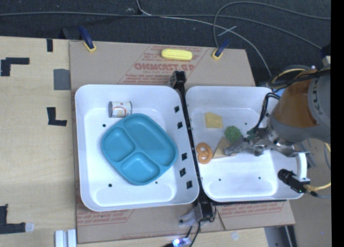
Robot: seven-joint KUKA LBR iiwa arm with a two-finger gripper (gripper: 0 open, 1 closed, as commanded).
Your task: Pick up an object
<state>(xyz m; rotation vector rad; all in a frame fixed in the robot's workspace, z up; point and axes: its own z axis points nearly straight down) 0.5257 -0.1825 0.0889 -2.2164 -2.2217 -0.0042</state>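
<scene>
While arm reaches in from right, jaws (232,150) sit low in right bin (236,187), just below broccoli (233,132), over tan wedge (221,145). Jaw state: cannot tell, tips too dark and small. Nothing seen held. Pretzel (203,152) near bin's left wall, beside wedge. Yellow cheese block (213,120) above, apart from the others. Left bin (91,187): blue tray (138,148) in middle, small can (120,109) on its side at upper left. Corn (176,55) on cardboard behind bins.
</scene>
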